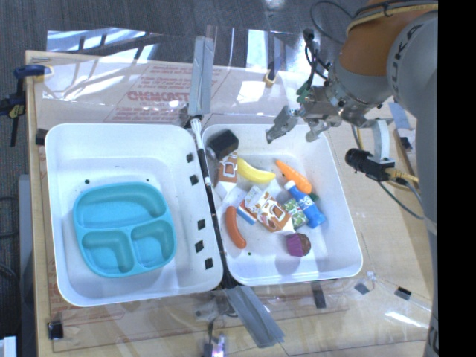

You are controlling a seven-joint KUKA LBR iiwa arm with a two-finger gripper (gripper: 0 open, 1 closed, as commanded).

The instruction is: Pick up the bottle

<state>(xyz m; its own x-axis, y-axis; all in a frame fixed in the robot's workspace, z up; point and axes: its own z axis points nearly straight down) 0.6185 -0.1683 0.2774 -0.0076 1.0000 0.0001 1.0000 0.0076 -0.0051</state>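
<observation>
The bottle [306, 205] is small and blue, with a white top and a green label. It lies in the right bin [338, 225], at the middle right, just below an orange carrot [291, 174]. My gripper [296, 130] hangs above the bin's far rim, up and slightly left of the bottle and well clear of it. Its two fingers are spread open with nothing between them.
The right bin also holds a yellow banana [255, 172], a black block [222, 143], a printed carton [265, 209], a red sausage [235, 227] and a purple piece [298, 244]. A blue compartment tray [123, 227] sits in the left bin [67, 147].
</observation>
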